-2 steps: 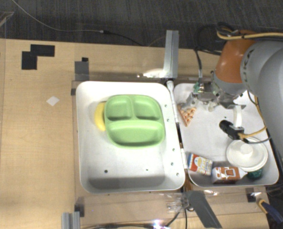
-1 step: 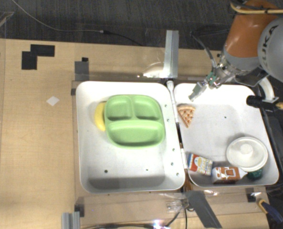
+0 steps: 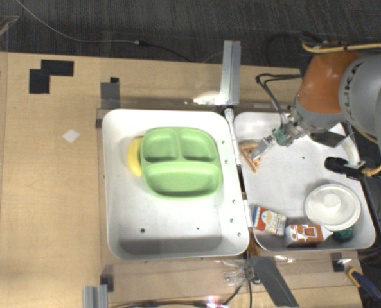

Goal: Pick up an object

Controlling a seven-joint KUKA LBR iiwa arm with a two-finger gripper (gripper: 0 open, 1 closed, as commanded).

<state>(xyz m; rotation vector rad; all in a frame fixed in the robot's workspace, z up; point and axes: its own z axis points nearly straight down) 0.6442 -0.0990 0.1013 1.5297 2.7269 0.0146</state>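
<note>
Right bin: gripper low by the brown snack packet against the wall; claw state unclear. Risk: fingers glance off the wall.

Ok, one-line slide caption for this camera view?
Grey KUKA arm's gripper hovers over a brown packet in the right white bin; green divided plastic tray sits in the left white bin.

Pale wooden bench top with black rectangular markers near its far left corner. Beyond its far edge lies dark grey carpeted floor, crossed by a thin pale cable. An upright grey metal post stands at the bench's far side.
</note>
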